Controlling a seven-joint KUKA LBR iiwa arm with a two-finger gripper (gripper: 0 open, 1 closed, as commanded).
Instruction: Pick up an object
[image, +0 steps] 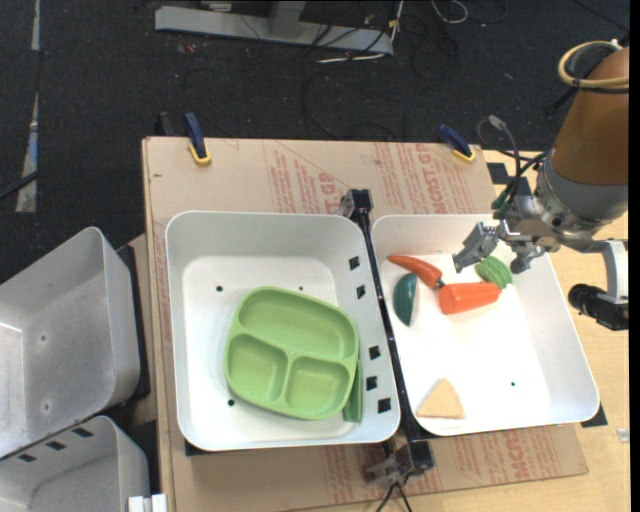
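Open gripper (496, 250), fingers spread wide, hovers over the right bin (560, 385) above a carrot (469, 296) and green piece (494, 271)

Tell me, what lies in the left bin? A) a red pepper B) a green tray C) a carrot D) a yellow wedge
B: the green tray sits in the left bin; the other food pieces lie in the right bin.

Red lettering is printed on the cardboard sheet (300, 180) under the bins; it cannot be read.
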